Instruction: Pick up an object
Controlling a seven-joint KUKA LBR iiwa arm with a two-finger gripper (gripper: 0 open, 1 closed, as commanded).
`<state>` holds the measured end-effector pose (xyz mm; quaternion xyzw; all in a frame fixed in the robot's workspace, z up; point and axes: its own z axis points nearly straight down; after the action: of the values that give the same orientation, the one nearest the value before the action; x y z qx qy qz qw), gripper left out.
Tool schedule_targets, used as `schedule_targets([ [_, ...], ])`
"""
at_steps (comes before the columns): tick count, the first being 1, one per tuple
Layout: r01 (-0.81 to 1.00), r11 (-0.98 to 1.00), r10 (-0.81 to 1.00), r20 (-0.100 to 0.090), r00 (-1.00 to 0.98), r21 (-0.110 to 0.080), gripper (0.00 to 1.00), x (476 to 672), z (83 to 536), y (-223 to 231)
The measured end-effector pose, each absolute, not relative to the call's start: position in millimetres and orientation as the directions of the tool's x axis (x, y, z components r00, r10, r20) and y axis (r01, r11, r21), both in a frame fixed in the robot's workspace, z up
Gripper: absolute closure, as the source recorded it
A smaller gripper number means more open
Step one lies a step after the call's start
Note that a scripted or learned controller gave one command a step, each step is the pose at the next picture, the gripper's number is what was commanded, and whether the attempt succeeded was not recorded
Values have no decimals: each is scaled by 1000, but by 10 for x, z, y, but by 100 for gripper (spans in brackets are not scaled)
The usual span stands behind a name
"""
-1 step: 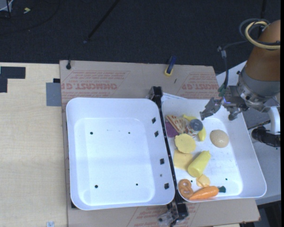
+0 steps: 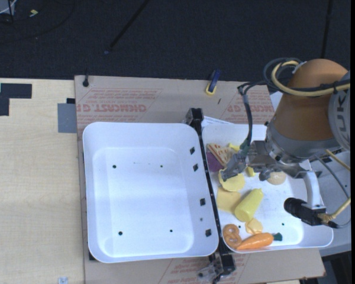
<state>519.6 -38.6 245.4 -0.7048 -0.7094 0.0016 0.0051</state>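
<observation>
Orange band [image 2: 312,99], seemingly yellow cables [image 2: 284,70].

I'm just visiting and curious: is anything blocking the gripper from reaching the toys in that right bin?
Nothing visible does. The gripper hangs low in the right white bin, directly over a flat pale yellow piece, with the yellow cylinder just beside.

We're in a robotics lab: grey-and-orange industrial arm [image 2: 307,108] over two shallow white plastic bins [image 2: 143,191], taped cardboard sheet [image 2: 136,99] on a pale wooden bench [image 2: 29,188], loose black cables [image 2: 6,5].
</observation>
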Motion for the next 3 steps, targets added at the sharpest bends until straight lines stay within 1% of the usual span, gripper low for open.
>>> schedule_targets([
  [1, 1000, 1, 1000, -5, 0, 18, 0, 5661, 4648, -970],
  [2, 1000, 8, 1000, -2, -8, -4, 100, 5649, 4643, -938],
  [3, 1000, 4, 1000, 2, -4, -13, 100, 5870, 3619, -472],
])
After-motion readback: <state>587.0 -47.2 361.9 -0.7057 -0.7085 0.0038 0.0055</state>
